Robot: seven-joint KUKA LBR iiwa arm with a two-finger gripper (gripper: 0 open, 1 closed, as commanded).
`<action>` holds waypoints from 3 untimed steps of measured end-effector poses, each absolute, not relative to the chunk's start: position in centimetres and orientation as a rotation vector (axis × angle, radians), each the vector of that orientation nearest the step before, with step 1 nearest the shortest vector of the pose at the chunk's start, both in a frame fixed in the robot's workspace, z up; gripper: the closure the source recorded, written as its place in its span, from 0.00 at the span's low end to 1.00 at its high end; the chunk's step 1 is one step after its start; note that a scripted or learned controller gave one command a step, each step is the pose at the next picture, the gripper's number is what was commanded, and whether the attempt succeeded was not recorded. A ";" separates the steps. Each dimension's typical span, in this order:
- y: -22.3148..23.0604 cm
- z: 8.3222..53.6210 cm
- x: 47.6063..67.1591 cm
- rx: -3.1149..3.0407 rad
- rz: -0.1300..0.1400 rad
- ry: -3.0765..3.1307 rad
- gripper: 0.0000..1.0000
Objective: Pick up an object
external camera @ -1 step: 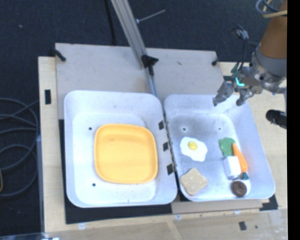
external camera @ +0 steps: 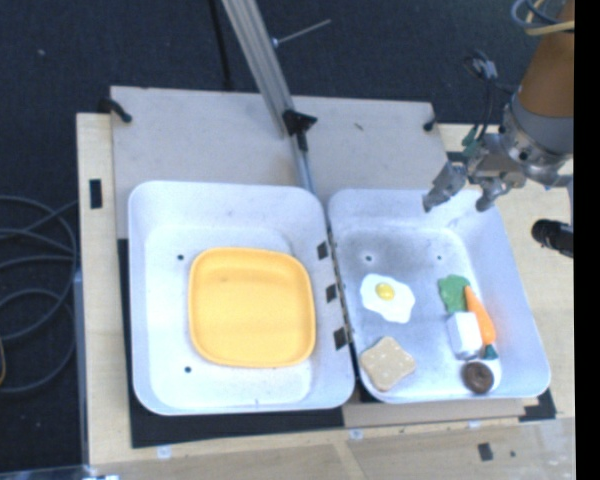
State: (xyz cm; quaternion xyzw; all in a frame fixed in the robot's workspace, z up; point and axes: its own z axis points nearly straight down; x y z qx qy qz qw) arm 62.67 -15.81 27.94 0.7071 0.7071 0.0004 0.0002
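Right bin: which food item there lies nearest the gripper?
The fried egg, white with a yellow yolk, lies closest to the gripper. The carrot, toast and donut lie farther toward the bin's near edge.

I see two white bins (external camera: 150, 268), the left one with a yellow-orange plate (external camera: 251, 306). In the right one I see a white egg (external camera: 387, 298) with a yellow yolk, tan toast (external camera: 387, 363), an orange carrot (external camera: 479, 315) with green leaves, and a brown donut (external camera: 477, 376). My arm (external camera: 548, 78) is grey with an orange band.
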 end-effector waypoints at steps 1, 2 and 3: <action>-15.3 22.0 62.0 2.224 -0.005 2.223 0.00; -14.8 16.7 61.1 2.224 -0.004 2.223 0.00; -14.3 10.7 60.6 2.225 -0.005 2.223 0.00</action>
